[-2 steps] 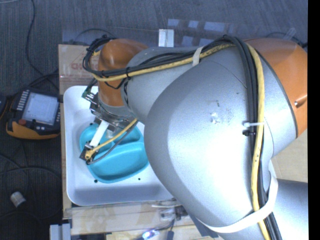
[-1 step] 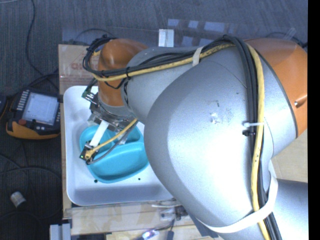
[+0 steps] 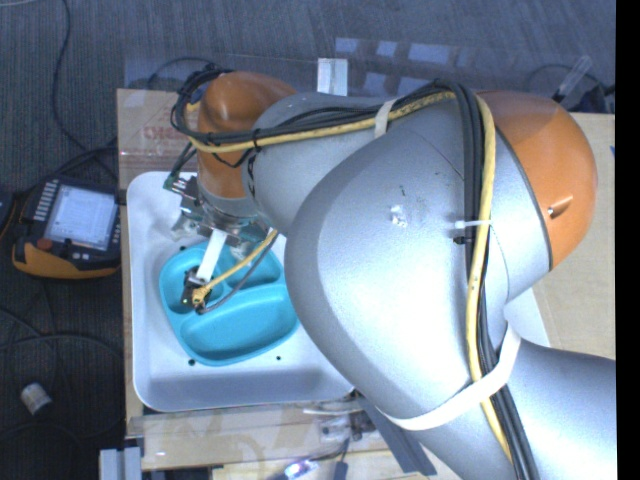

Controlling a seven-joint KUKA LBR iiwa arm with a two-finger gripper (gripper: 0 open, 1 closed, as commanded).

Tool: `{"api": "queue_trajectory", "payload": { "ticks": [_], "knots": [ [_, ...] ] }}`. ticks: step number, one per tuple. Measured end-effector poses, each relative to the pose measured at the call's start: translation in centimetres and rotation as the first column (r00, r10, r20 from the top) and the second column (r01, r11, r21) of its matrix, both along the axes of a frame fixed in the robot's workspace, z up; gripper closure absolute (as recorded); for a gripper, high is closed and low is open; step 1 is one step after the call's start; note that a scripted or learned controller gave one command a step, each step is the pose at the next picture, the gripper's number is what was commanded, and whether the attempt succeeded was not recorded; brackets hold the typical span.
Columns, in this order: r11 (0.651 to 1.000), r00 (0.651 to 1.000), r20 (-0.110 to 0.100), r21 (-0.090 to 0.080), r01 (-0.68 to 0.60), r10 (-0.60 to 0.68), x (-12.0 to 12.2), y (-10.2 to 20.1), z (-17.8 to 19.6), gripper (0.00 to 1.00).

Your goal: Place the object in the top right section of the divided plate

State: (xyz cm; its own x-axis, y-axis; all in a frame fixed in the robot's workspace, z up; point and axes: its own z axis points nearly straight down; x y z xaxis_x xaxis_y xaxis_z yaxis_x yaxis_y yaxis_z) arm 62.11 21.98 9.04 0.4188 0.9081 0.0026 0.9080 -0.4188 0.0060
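A blue divided plate [image 3: 240, 323] lies in the left white bin [image 3: 150, 368]. It has a ridge between its sections, and its upper right part is hidden by the arm. My gripper [image 3: 222, 234] hangs over the plate's upper left area, just below the orange wrist band [image 3: 235, 103]. I cannot make out any object between the gripper's parts or on the visible part of the plate.
The big grey arm [image 3: 420, 258] covers the middle and right of the view and hides the right bin. A teach pendant [image 3: 70, 223] and cables lie on the dark floor to the left. A small round item [image 3: 35, 398] sits on the floor at lower left.
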Motion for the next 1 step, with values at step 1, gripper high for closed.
{"api": "queue_trajectory", "payload": {
  "ticks": [1],
  "knots": [
    [0.941,0.941,-0.012,0.000,-0.338,0.338,-2.33,-1.73,4.24,0.00]
  ]
}}
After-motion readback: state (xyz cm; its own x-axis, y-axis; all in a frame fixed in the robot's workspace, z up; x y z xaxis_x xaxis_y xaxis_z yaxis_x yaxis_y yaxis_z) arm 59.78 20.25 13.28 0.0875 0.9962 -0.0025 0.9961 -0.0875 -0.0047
